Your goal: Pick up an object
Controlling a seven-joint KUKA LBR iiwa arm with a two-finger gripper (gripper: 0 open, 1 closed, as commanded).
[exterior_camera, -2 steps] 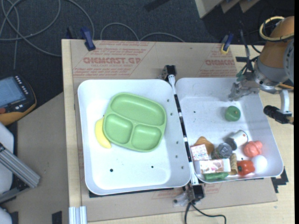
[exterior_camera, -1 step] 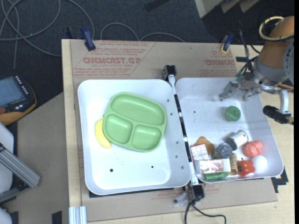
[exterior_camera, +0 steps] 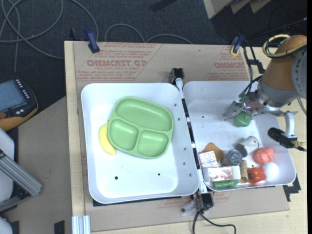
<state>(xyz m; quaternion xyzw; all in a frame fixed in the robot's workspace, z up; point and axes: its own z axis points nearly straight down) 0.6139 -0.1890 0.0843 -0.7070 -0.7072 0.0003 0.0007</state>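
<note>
My gripper hangs over the back of the right bin, on the grey arm with the orange band that comes in from the right. A small green round object sits directly under the gripper's tip, touching or nearly touching it. The gripper body hides whether the object is gripped. Several small items lie along the bin's front: a salmon ball, a white ball, a red piece, a grey round piece, a small carton and an orange-brown lump.
The left bin holds a green divided plate with a yellow banana tucked at its left edge. A flat packet with a green item lies at the right bin's front. A divider rail runs between the bins.
</note>
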